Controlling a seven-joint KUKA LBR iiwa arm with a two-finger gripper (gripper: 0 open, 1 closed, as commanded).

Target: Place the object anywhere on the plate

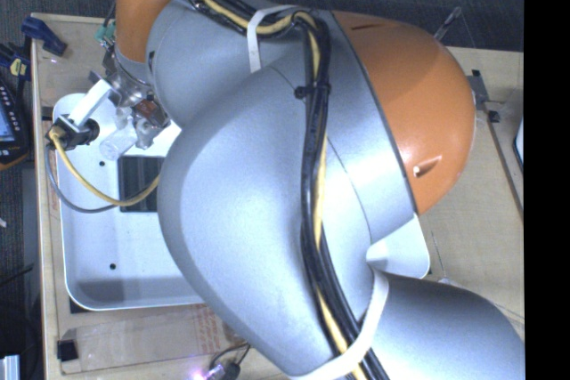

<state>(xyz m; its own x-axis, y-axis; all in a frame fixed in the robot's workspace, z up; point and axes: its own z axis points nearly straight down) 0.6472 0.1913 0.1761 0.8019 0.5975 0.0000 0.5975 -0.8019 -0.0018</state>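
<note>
Hanging over the left bin (98, 280), the jaws (134, 133) (grip state impossible to tell) hide any object beneath.

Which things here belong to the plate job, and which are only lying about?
Job: pincer; white bin; dark flat item in it, perhaps the object.
Lying about: blue clamp on the bench corner; black device at the left edge.

1. The bench (499, 191) is viewed from above, at a slant, by a single fixed camera.
2. Much of the frame is taken up by the arm (294, 191), seen close.
3. A white bin (98, 271) is seen at left.
</note>
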